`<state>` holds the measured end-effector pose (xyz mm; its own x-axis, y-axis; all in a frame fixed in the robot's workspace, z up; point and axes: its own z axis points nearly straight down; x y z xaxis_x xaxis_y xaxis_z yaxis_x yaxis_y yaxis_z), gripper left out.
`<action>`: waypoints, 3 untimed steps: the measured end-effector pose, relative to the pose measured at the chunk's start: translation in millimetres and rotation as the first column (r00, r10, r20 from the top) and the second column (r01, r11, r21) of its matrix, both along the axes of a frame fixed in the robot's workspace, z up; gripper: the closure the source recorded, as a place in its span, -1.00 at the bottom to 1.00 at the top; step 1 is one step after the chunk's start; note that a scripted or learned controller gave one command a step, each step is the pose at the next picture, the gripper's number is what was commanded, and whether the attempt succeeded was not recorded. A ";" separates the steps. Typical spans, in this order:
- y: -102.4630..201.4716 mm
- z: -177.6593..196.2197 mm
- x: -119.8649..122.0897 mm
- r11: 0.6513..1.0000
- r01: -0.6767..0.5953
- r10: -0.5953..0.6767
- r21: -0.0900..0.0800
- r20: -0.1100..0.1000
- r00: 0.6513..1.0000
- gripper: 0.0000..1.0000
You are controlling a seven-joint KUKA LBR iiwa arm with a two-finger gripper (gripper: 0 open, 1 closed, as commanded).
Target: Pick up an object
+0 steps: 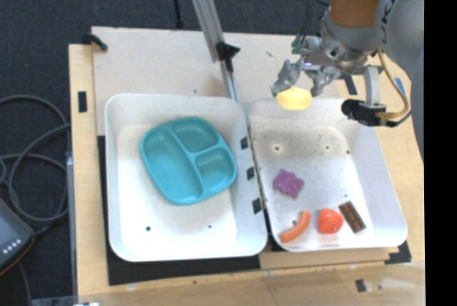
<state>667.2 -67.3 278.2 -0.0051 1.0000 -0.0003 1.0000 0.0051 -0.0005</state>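
In the right bin (371,176), near its front wall, lie an orange carrot piece (295,226), a red tomato (329,221) and a brown block (351,217). A purple piece (288,183) lies further in, near the middle of the bin. Above the far rim of this bin, the end effector (300,87) is closed around a yellow object (294,99), held between its fingers.

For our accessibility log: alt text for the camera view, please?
The gripper holds a yellow object above the right bin's far rim. That bin holds a purple piece, carrot, tomato and brown block; the left bin holds a teal divided plate.
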 end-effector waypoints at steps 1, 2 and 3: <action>48.8 -19.9 -5.9 1.000 0.000 0.000 0.001 -0.001 1.000 1.00; 100.4 -22.3 3.1 1.000 -0.002 0.002 0.001 0.002 1.000 1.00; 143.9 -31.5 5.1 1.000 0.002 -0.002 0.000 0.002 1.000 1.00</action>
